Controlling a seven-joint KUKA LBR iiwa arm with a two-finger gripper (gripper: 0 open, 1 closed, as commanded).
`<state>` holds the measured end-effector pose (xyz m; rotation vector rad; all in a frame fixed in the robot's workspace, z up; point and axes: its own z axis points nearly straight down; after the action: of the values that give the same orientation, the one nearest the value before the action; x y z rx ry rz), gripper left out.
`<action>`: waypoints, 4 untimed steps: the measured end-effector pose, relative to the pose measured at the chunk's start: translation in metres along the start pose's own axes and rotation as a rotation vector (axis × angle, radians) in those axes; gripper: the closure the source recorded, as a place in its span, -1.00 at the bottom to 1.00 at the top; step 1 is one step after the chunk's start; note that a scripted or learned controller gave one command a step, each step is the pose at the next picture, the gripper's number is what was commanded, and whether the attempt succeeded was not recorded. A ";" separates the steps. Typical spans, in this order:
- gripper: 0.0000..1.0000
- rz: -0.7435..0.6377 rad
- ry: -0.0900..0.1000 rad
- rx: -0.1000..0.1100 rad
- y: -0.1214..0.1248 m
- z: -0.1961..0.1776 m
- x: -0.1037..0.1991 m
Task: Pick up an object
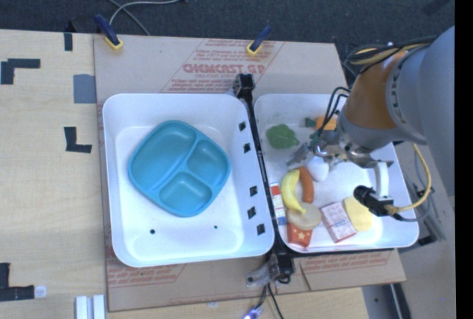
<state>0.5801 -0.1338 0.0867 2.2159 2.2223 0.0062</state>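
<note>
Two shallow white plastic bins sit side by side on a cardboard sheet clamped to the bench. The grey arm with the orange band (384, 100) reaches into the right bin (403, 236), wrist low, so the gripper (319, 155) sits down among the clutter; whether its fingers are spread or closed cannot be told, the wrist covers them. Nothing is visibly held.

Well to the gripper's left, the left bin (118, 184) holds a blue three-compartment plastic tray (179, 167), lying flat and tilted diagonally.

Just below and left of the gripper: a yellow toy banana (290, 192) with an orange carrot-like piece (306, 185) pressed along it, probably tumbled together. Below that, a red and white carton (298, 234) and a small pink-and-white box (335, 221), then a pale yellow block (360, 215) below and right. A green leafy toy (281, 136) lies just left and above. A small white rounded piece (318, 170) sits directly under the gripper, touching or nearly so: likely the pick target, judging by the descent.
</note>
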 end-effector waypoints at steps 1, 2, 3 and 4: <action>-1.00 0.002 -0.003 0.000 -0.015 0.000 0.030; -1.00 0.001 -0.002 0.002 0.088 0.002 0.028; -1.00 0.001 -0.002 0.003 0.089 0.002 0.024; -1.00 0.002 -0.002 0.006 0.088 0.000 0.038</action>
<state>0.6680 -0.0957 0.0870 2.2201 2.2227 -0.0026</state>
